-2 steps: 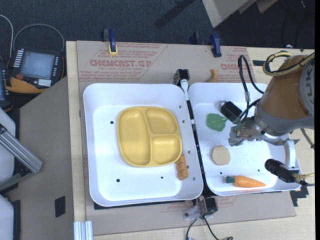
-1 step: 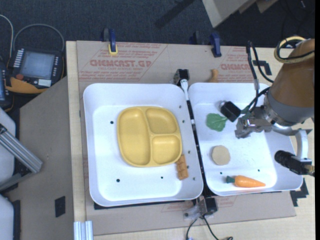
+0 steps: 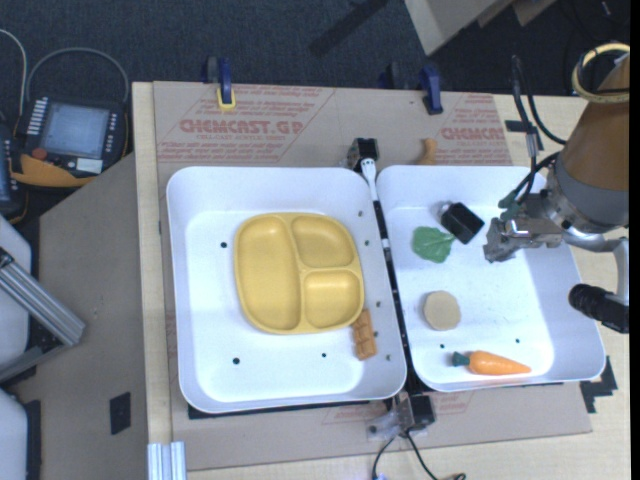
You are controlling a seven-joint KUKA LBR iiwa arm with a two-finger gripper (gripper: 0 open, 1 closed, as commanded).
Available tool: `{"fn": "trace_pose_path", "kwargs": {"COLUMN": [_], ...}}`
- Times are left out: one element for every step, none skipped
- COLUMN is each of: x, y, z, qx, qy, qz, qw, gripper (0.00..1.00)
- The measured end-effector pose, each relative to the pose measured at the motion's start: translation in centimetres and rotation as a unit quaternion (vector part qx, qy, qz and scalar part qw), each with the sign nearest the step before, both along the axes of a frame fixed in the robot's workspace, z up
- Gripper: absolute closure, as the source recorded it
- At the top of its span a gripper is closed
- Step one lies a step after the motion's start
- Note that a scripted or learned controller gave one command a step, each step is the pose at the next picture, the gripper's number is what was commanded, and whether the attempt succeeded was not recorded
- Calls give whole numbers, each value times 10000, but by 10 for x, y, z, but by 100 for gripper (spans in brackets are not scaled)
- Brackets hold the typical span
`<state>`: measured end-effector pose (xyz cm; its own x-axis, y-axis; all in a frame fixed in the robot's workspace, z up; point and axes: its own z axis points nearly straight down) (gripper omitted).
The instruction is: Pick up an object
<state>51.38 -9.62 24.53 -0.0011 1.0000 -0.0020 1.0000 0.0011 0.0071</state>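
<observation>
1. The gripper (image 3: 503,240) hovers over the right bin (image 3: 560,298); whether its fingers are open is unclear.
2. Carrot (image 3: 495,364), green piece (image 3: 433,244), black block (image 3: 462,221) and tan disc (image 3: 441,310) lie there.

A: What's around the bench, apart from the bins' stuff?

B: Cardboard sheet (image 3: 300,113) under everything w/ red print, two blue clamps (image 3: 224,80) at its far edge. Pendant w/ screen (image 3: 72,133) on the floor far left, cable looped above it.

A: Anything else?

B: Aluminium rail (image 3: 35,303) at left edge, dark carpet (image 3: 250,18) beyond.
</observation>
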Motion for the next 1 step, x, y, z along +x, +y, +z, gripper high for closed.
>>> {"fn": "trace_pose_path", "kwargs": {"x": [10], "y": [58], "z": [-12], "qx": [22], "qy": [48], "qz": [26], "qw": [10000], "gripper": [100]}}
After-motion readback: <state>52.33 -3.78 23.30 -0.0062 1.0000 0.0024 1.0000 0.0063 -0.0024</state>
